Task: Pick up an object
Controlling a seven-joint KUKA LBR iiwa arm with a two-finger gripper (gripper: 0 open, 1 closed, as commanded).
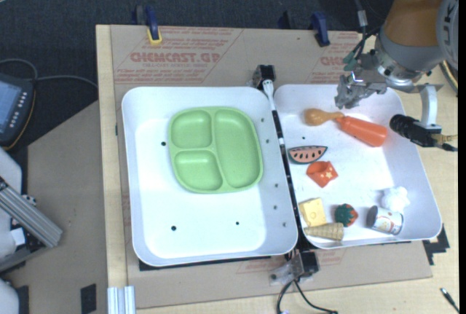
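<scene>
The grey two-finger gripper (352,97) hovers over the far end of the right white bin (426,192); whether it is parted or closed cannot be told. Just below and right of it lies the orange plastic toy carrot (362,130), touching the tan drumstick-shaped toy (322,116). The carrot appears light, rigid and smooth, likely slippery. Grasp across its thicker middle, perpendicular to its long axis.
</scene>
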